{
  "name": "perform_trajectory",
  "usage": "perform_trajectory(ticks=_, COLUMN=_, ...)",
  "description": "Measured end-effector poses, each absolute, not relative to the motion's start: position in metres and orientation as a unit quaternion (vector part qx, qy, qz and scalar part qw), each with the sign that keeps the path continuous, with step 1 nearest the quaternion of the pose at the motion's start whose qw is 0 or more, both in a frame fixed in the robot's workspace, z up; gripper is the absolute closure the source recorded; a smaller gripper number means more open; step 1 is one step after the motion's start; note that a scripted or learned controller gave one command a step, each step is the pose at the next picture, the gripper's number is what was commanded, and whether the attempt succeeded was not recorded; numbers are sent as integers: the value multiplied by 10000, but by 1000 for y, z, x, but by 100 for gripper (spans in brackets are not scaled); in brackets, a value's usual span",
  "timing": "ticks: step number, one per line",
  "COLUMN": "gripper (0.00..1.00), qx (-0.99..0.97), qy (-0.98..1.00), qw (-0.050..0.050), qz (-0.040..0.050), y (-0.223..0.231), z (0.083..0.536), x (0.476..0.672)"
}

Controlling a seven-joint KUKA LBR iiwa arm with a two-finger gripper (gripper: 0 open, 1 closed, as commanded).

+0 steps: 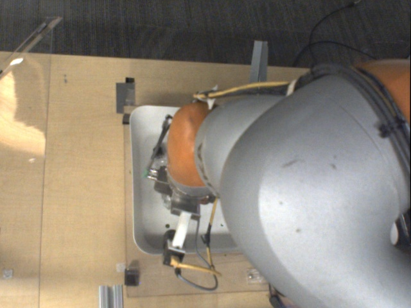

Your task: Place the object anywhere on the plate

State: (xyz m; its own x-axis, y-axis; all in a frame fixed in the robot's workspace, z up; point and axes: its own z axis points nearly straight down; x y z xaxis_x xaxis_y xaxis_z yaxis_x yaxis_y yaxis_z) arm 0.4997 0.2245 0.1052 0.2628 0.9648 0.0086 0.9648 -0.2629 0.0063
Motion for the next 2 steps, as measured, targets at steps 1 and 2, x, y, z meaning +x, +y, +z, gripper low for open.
perform_trajectory(ticks=1, gripper=100, qx=-7312, qy=-6820, qw=-22, qz=-115, y=183, z=93, x=493)
perform_trajectory(ticks=2, gripper=100, qx=-8932, qy=-4496, qw=-14, qz=-91, y=225, z=92, x=515)
